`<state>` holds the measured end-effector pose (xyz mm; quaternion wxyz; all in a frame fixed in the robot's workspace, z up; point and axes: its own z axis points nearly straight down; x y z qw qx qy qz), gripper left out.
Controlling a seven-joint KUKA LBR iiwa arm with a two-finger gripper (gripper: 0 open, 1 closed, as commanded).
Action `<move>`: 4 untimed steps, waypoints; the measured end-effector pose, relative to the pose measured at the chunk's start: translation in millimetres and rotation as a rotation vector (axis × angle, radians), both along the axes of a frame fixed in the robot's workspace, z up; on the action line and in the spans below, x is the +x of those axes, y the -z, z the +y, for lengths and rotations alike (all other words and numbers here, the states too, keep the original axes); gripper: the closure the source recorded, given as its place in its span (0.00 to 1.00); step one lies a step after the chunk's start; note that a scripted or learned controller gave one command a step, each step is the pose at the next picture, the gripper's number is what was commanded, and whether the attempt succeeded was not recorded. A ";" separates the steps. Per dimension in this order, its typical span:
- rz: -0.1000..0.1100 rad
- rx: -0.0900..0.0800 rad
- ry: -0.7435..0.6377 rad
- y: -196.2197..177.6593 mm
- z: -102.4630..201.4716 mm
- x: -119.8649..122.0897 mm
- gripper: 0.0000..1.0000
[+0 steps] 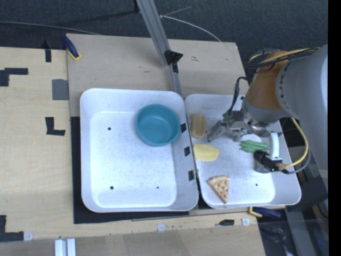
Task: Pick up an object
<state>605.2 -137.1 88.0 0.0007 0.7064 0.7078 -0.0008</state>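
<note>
The gripper (219, 131) is being held low in the right bin (287, 196), jaws apart, beside the tan block (198, 125).

Two shallow white plastic bins sat side by side on the wooden bench. The left bin (101, 159) held a round blue bowl (157, 124), upright near its upper right corner. The right bin (287, 196) contained a tan rectangular block (198, 125), a yellow lemon-shaped piece (205, 153), a triangular pizza-slice toy (219, 187) and a green ridged item (253, 145). The grey arm's metal two-finger gripper (216, 133) hung low over the right bin, its fingers spread apart, just beside the tan block.
</note>
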 end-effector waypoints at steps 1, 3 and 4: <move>-0.003 -0.001 -0.001 -12.2 0.0 0.9 1.00; -0.003 0.001 0.000 -106.1 0.4 -2.5 1.00; -0.003 0.001 0.000 -149.5 1.7 -6.0 1.00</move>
